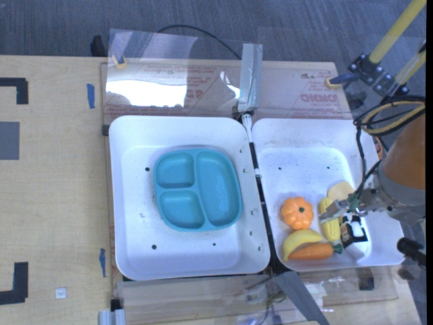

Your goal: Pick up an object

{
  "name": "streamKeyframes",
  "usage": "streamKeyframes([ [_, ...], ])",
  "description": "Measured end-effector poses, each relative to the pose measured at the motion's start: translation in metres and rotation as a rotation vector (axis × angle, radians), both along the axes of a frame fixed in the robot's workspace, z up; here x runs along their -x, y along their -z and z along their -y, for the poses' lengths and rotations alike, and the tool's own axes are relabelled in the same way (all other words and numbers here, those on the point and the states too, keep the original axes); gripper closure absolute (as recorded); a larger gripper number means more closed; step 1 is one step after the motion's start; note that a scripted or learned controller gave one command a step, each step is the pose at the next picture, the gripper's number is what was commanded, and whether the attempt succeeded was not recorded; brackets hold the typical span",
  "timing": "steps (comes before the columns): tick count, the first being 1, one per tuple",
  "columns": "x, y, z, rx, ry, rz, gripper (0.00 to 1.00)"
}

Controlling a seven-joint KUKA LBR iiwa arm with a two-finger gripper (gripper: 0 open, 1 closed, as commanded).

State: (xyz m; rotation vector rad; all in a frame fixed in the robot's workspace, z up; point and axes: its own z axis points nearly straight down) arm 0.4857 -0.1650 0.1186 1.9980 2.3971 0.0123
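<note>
gripper (340, 215) over glossy rounded toy food (298, 212)

Robotics lab, plywood bench (54, 181) with tape marks, two white bins (128, 202), clear shields, cabling

We saw a pale wooden bench (54, 202) under a grey-blue carpet floor (203, 5) at the top. Black marks (17, 90) and blue tape (90, 95) sat on the wood at left. Clear plastic sheets (169, 73) stood behind the bins, catching bright glare. A yellow pole (399, 26) slanted in the upper right.
</note>
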Motion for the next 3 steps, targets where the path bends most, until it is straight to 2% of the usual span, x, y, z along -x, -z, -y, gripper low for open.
streamKeyframes([
  [1,-0.001,0.026,0.009,0.003,0.075,0.005,0.00],
  [2,-0.002,0.014,0.010,0.005,0.077,0.009,1.00],
  [3,-0.085,-0.085,-0.006,-0.006,0.001,-0.012,1.00],
])
